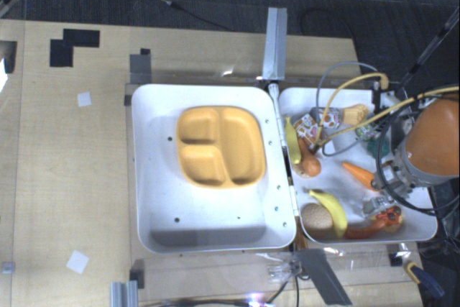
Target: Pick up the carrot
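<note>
The carrot (pixel 356 172) is a small orange root lying in the right bin (pixel 427 232), pointing left, and its right end runs under the arm's wrist. The arm's orange band (pixel 435 138) hangs over the bin's right side with cables looped around it. My gripper (pixel 378 206) reaches down just below and to the right of the carrot, over a red pepper-like piece (pixel 374 228). Nothing shows between its tips.
The right bin also holds a banana (pixel 331 209), a brown round item (pixel 316 216), an orange ball (pixel 310 167), a snack packet (pixel 310 127) and a tan chunk (pixel 353 113). In the left bin (pixel 154 176) sits a yellow divided plate (pixel 219 145).
</note>
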